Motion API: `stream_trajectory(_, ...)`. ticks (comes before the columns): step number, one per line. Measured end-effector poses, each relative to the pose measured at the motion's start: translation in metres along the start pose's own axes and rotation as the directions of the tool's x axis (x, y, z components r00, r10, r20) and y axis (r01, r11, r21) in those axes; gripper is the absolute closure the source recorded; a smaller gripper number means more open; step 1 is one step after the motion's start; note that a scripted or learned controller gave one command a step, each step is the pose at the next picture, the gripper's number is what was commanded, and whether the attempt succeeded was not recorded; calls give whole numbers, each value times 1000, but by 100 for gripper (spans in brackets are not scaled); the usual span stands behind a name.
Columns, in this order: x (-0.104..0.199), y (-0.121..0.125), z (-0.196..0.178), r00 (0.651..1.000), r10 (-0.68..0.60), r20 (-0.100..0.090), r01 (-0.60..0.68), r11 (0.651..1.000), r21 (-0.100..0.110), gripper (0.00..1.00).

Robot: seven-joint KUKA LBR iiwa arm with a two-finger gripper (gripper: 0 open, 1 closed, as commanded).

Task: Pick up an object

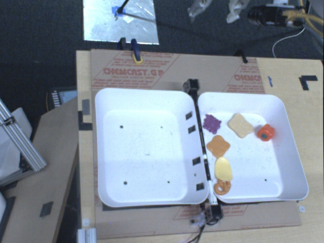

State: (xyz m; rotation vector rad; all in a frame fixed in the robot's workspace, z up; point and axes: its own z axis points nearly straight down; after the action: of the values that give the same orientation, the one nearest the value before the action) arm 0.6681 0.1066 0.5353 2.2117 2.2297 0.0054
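My gripper [218, 8] hangs at the top of the camera view, well above and behind the bins, its two pale fingers spread apart with nothing between them. The right bin [291, 151] holds several small toy foods: a purple piece [212, 122], a tan bread slice [240, 125], a red-orange tomato [265, 132], an orange piece [218, 146], a yellow lemon-like piece [224, 168] and a brown pretzel [221, 187]. All lie apart from the gripper.
The left bin [144, 146] sits beside the right one, joined by a black-clipped divider [198, 135]. A shiny metal sheet [120, 13] lies on the dark floor at the back left. Cables run at the top right.
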Motion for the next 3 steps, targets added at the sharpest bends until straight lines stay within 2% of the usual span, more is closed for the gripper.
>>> stream_trajectory(1, 89, 0, 1, 1000, -4, -1, 4, 1000, 0, 0)
stream_trajectory(2, 84, 1, -11, 1000, 1, -1, -1, 1000, -2, 100)
stream_trajectory(3, 130, -73, 1, 1000, 0, 1, 0, 1000, 5, 100)
